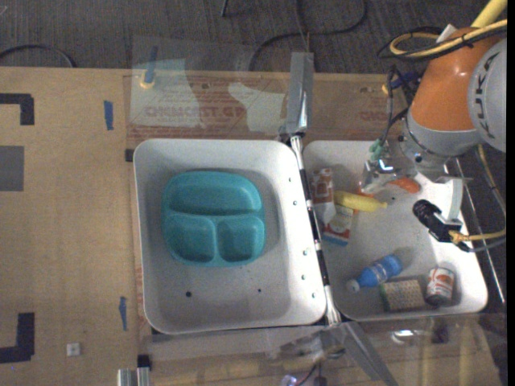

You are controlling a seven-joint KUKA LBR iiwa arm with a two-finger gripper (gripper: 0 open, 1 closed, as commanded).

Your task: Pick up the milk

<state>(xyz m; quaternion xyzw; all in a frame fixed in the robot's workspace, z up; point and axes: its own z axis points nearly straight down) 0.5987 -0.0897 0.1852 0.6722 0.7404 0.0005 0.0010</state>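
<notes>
Lying in right bin (475,292) against its left wall: one milk carton (339,220), white with red, print too blurred to read. One dark-red carton (323,184) just behind it, one banana (360,202) touching beside. Nearer front: one blue bottle (376,272), one brown block (401,293), one red-white can (440,285). One teal divided tray (213,216) in left bin (153,167). Gripper (385,167) over right bin's back, mostly hidden under arm; jaw state: cannot tell. "KUKA" partly readable on arm.
</notes>
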